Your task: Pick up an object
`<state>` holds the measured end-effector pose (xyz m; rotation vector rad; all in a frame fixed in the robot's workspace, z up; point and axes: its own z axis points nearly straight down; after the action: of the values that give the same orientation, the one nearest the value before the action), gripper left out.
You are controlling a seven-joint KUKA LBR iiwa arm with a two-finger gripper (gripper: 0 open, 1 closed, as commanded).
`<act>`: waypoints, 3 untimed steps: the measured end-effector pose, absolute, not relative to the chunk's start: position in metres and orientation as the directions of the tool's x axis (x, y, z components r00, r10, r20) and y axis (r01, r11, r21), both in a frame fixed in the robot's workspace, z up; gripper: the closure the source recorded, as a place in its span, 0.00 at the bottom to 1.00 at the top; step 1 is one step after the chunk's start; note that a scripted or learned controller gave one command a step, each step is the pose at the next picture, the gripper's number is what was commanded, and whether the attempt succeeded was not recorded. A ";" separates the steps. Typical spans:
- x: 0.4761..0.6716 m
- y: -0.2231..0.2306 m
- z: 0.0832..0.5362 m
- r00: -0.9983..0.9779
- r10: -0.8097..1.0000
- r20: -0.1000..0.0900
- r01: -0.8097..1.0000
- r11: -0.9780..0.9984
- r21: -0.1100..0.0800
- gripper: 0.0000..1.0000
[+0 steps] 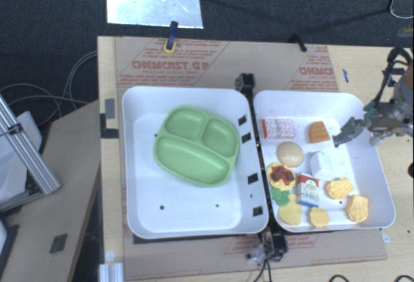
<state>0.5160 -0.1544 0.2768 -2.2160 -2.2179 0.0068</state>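
Right bin (381,203): yellow toy foods along near edge, bread piece (318,132) and red-and-white packet (277,127) toward far edge. Left bin (139,209) holds green divided plate (197,145). Gripper (362,132) over right bin's right edge, fingers apart, holding nothing.

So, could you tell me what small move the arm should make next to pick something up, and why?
Probably a short move toward the view's left, then down. The gripper sits at the right bin's right side with nothing seen between its fingers, and the orange bread-like piece lies just left of it, standing apart from the crowded food toys below.
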 end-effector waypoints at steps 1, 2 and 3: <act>0.518 -0.154 0.282 -0.003 1.000 -0.001 1.000 0.003 0.002 0.00; 0.516 -0.146 0.236 -0.002 1.000 0.001 1.000 0.002 -0.001 0.00; 0.511 -0.141 0.176 -0.001 1.000 0.001 1.000 0.001 -0.003 0.00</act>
<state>0.5105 -0.1407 0.1761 -2.2176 -2.2208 0.0020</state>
